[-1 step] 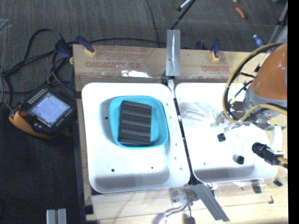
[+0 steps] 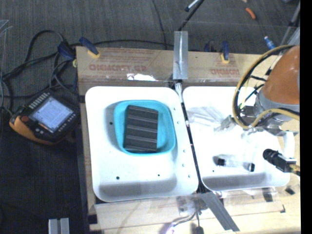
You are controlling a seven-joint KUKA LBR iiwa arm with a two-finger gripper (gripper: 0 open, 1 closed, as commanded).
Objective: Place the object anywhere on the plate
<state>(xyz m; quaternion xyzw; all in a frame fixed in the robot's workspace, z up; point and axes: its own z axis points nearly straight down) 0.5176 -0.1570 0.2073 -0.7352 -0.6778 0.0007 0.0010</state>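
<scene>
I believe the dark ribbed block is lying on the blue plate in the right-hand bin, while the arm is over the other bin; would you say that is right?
Not quite: the camera view shows the dark ribbed block lying on the blue plate in the left-hand bin, not the right-hand one. The arm is over the other bin, as you said.

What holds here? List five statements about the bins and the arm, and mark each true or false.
1. The blue plate lies in the left bin. True.
2. A dark ribbed block rests on the plate. True.
3. The arm hangs over the left bin. False: it is over the right bin.
4. The block stands in the right bin. False: it is in the left one.
5. A handheld pendant lies left of the bins. True.
</scene>
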